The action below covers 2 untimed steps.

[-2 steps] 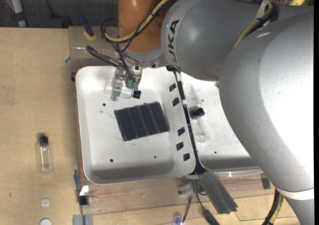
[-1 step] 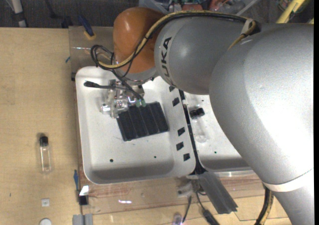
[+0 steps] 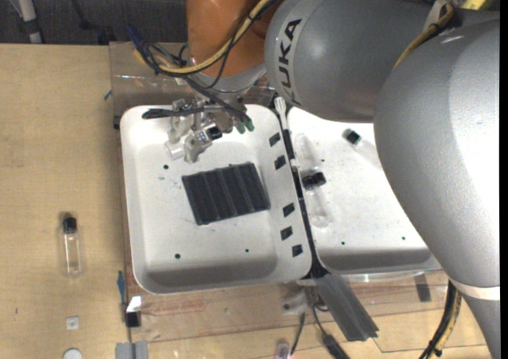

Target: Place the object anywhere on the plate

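Left shallow white bin (image 3: pixel 151 254) holding a dark ribbed rectangular plate (image 3: pixel 225 192) near its centre, metal two-finger gripper (image 3: pixel 190 141) above the bin's far edge, grip state unclear, right white bin (image 3: pixel 373 246) with small black object (image 3: pixel 314 179) by its left edge

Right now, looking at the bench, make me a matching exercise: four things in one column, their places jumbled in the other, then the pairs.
Things:
1. Ribbed black plate
2. Claw
3. Glass vial
4. Small black piece

Places:
A. On the wooden bench, left of both bins
B. Upper part of the right bin
C. Middle of the left bin
D. Over the left bin's upper part, above the plate in the view

Pairs: 1-C, 2-D, 3-A, 4-B
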Tool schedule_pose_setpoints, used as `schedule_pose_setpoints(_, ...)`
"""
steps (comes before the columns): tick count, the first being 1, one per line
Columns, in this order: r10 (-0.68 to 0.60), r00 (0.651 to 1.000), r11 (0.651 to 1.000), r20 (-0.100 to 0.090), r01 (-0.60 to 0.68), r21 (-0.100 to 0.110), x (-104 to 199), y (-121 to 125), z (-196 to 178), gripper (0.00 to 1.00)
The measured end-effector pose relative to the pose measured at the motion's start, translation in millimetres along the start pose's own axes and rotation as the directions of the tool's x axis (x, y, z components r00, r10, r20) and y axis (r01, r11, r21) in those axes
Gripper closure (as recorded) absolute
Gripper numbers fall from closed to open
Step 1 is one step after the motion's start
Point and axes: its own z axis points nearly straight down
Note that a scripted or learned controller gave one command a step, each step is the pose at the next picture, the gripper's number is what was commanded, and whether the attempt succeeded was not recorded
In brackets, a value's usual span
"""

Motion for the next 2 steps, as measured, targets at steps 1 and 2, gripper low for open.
schedule_pose_setpoints(1, 0.133, 0.991, 0.991, -0.001, -0.133, 0.0, 14, -28, 80, 1.0)
schedule_pose_setpoints(2, 0.273, 0.962, 0.962, 0.0, -0.273, 0.001, 0, 1, -16, 1.0)
